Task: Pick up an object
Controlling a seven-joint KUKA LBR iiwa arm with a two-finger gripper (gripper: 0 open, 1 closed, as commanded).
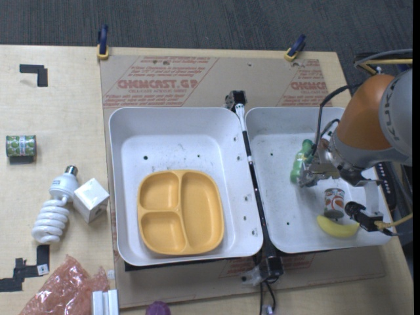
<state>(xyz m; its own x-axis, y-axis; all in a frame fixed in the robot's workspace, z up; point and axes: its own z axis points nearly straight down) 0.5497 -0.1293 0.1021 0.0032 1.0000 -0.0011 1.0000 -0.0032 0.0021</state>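
bench: pale wooden bench top point(59, 97) with a brown cardboard sheet point(164, 77) clamped under both bins by blue clips at its far edge.
arm: grey arm with an orange band point(364, 120) reaching in from the right, wrist low over the right bin.
left bin: shallow white plastic bin point(131, 136), holding the tray.
right bin: shallow white plastic bin point(275, 215), beside the left one, a black strip between them.
tray: yellow three-compartment plastic tray point(180, 212) lying flat in the near half of the left bin.
gripper: two-finger gripper point(307, 176) down at the green object; cannot tell how it is set, or whether anything is held.
green object: small green plastic object point(302, 159) in the right bin, right at the gripper tip, partly hidden by it.
bulb: white spiral light bulb point(54, 205) on the bench left of the bins, touching a white cube point(92, 199).
banana: small yellow banana point(336, 226) near the right bin's front edge.
can: small red-and-white can point(335, 201) just behind the banana.
green can: small green can point(21, 146) lying on the bench, far left.
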